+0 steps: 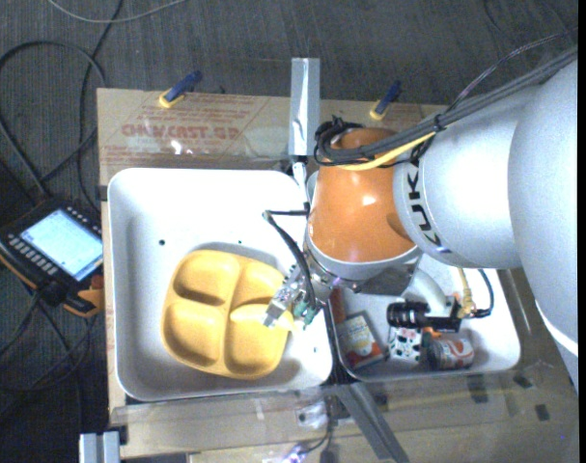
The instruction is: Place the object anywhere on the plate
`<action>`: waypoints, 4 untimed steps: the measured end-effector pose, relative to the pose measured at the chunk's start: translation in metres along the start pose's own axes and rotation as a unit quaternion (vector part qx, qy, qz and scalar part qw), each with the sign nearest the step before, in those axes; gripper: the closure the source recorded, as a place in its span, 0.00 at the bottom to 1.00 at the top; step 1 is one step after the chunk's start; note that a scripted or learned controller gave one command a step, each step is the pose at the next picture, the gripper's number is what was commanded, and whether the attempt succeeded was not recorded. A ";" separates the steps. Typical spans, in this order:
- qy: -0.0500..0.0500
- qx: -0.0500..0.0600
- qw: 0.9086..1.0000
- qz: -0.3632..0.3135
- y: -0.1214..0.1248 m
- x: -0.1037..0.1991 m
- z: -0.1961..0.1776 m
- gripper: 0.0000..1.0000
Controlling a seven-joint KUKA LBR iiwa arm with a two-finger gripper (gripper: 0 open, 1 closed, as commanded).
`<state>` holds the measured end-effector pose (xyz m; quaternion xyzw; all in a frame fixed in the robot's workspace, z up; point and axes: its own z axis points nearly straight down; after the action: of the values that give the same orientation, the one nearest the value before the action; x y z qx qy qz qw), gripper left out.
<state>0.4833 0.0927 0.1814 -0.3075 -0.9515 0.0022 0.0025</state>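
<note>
From my feed I see the hand (294, 304) hanging over the right edge of the yellow plate (220, 312), at about three o'clock on the plate, close to the wall between the two bins. There is something small and pale with a green bit right at the fingertips, but I cannot tell whether that is the object or part of the hand, and I cannot tell how far the fingers stand apart or whether they have hold of anything. So the task's thing is not something I can place with certainty; the likeliest candidates lie in the right bin (500, 350), at about four o'clock from the hand.

Counting what I see: two white bins on the surface, the left bin (138, 220) carrying one plate with four sections. In the right bin I count three or so items close together: a small printed packet (358, 336) nearest the dividing wall, a black and white piece (405, 331) beside it, and a can (454, 352) lying on its side further toward three o'clock. One arm (486, 181), grey with its orange band (355, 210), covers the upper part of the right bin. One handheld pendant (51, 249) with a lit screen lies off the surface at nine o'clock, and two blue clamps (180, 89) sit on the board's far edge at twelve o'clock.
</note>
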 end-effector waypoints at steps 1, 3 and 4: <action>-0.001 0.000 1.000 -0.025 0.034 0.025 0.074 1.00; -0.002 -0.001 0.998 -0.058 0.066 0.018 -0.074 1.00; 0.000 0.000 0.993 0.116 0.053 0.039 0.021 1.00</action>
<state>0.4824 0.1583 0.1600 -0.4162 -0.9092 0.0027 0.0028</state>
